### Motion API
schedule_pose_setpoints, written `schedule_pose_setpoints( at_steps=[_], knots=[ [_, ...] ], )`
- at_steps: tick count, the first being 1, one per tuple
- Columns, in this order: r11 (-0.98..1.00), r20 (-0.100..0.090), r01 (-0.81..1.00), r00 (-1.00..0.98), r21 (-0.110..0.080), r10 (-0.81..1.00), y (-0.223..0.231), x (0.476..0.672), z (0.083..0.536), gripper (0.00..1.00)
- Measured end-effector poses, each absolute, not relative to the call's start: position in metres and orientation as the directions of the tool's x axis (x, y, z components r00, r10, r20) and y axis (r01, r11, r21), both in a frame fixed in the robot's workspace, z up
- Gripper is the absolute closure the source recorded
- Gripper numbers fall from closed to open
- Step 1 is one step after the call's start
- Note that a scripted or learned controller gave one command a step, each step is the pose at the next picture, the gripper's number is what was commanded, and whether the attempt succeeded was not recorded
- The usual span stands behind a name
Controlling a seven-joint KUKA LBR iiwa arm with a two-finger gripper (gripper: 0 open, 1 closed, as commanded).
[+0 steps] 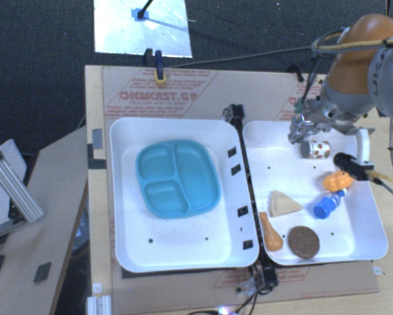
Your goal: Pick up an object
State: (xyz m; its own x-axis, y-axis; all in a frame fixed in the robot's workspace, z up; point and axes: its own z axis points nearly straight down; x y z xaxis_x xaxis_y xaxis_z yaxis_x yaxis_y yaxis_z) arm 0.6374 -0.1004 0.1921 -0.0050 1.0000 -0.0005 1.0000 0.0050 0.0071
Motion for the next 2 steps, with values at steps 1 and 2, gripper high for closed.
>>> schedule_pose_setpoints(
  at_steps=[1,2],
  knots=[
    [0.005,0.0,1.0,-0.005,0.005,1.0,-0.1,0.639,0.236,1.0],
    [0.007,0.0,1.0,-0.007,0.003,1.0,-0.056,0.642,0.231,1.0]
  ],
)
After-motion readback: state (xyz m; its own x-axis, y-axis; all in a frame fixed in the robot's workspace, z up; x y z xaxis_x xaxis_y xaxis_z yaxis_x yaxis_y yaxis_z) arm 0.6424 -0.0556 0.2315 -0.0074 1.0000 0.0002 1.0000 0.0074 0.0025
